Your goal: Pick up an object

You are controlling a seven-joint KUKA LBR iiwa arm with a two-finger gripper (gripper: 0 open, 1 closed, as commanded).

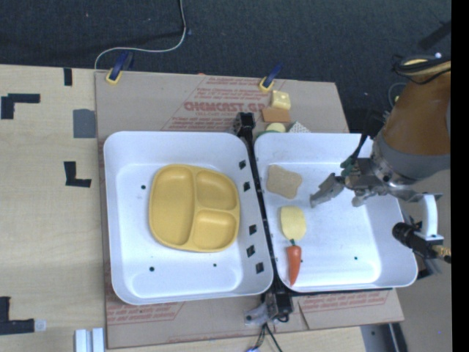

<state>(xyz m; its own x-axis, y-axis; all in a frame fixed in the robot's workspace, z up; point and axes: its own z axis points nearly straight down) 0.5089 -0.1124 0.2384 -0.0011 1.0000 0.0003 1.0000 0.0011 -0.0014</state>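
I see two shallow white bins side by side on a sheet of brown cardboard (220, 101) laid over a pale wooden bench (44, 218). The left bin (124, 152) holds a yellow plastic tray (194, 207) with three compartments. In the right bin (366, 262), along its left side, lie a tan slice of toy bread (283, 181) farthest, a pale yellow rounded piece (292, 221) just nearer, and an orange toy carrot (293, 262) nearest, its long axis running near to far with the green top pointing far, touching the yellow piece. My gripper (338, 192) hangs over the right bin's middle, right of the bread; its fingers look spread with nothing between them. Small blocks (277, 107) sit beyond the bins. Dark carpet (293, 20) lies farther off.
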